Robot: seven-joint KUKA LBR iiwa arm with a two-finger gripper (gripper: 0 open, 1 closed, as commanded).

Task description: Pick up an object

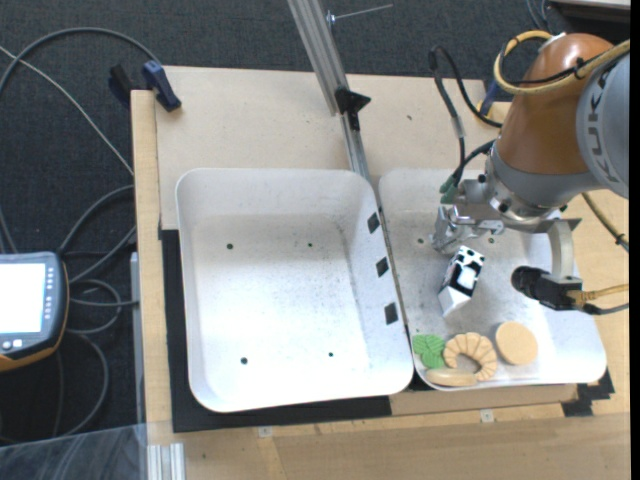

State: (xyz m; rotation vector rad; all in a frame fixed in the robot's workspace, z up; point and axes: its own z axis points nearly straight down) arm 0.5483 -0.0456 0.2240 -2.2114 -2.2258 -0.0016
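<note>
My gripper [452,230] hangs over the upper middle of the right bin [575,363], under the grey and orange arm. Just below it, a small white carton with black markings [461,279] lies tilted on the bin floor, its top end close to the gripper. Along the front of the same bin sit a green leafy piece [429,348], a tan croissant-shaped toy [470,357] and a round tan biscuit [517,343].
The left bin [200,268] lies beside the right one, with a slanted metal rail [330,63] running down to the divide between them. A black cable connector [540,286] hangs by the right bin's right side. Blue clamp [160,83] at the bench's back left.
</note>
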